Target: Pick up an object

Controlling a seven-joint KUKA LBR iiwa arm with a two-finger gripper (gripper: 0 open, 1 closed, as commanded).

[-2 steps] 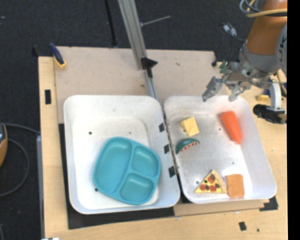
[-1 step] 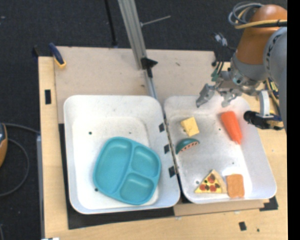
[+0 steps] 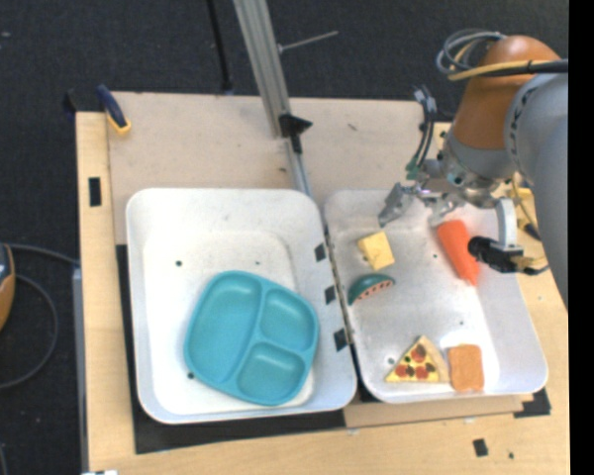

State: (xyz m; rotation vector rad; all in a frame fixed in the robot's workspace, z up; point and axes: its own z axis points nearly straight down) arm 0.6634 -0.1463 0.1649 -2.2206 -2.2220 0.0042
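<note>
- Nearest me, along the front of the right bin (image 3: 515, 364), a pizza slice (image 3: 417, 362) lies flat with a tan, bread-like square (image 3: 465, 367) just beside it on the right; the two look to be touching or nearly so.
- The left bin (image 3: 158, 226) carries a turquoise divided plate (image 3: 251, 336) with three compartments, set toward its front right corner.
- Further in on the right bin, close to the wall shared with the left bin, sits a small domed piece, teal with a red edge (image 3: 370, 287). It is too small for me to say what it is.
- Just behind that lies a pale yellow block (image 3: 377, 250), like a wedge of cheese, tilted a little.
- Toward the right side of the same bin an orange carrot-like piece (image 3: 457, 249) lies on a slant. Its upper end runs in under the gripper hardware, and a black part of the wrist sits against its right side.
- The gripper (image 3: 416, 198) hangs over the back of the right bin, one grey finger (image 3: 394, 206) pointing down and left. The other finger is lost among the cables and brackets, so I cannot tell how wide it stands, and nothing shows clamped in it.
- Above it the arm's orange band (image 3: 495, 97) and grey body are cut off at the right.
- At the back, a metal post (image 3: 267, 67) rises from the bare worktop (image 3: 198, 137), and a blue and yellow clamp (image 3: 113, 109) grips its far left corner.
</note>
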